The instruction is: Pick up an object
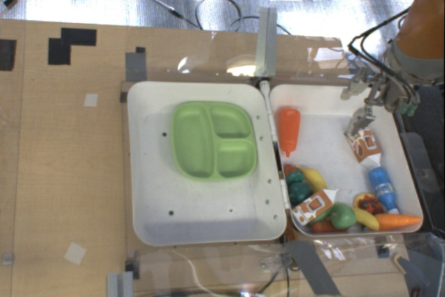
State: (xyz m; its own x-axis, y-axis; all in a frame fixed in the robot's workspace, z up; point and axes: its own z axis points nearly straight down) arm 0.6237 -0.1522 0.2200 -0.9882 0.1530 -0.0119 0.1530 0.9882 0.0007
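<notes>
My gripper (pixel 359 124) hangs over the upper right part of the right bin (pixel 322 102), reaching in from the right. Directly under its tip lies a small brown and white carton (pixel 365 145), tilted, touching or nearly touching the tip; I cannot tell whether it is gripped. An orange bottle (pixel 288 129) lies near the bin's left wall. A blue bottle (pixel 382 188) rests below the carton. Along the front of the bin are a second brown carton (pixel 313 206), a green fruit (pixel 342 216), a yellow banana (pixel 314 179), a dark green vegetable (pixel 297 185) and a carrot (pixel 398 221).
The left bin (pixel 149 205) holds a green divided plate (pixel 213 140). A raised divider (pixel 272 142) separates the two bins. A grey post (pixel 265 45) stands behind them. Cables (pixel 219 10) lie on the floor beyond the bench.
</notes>
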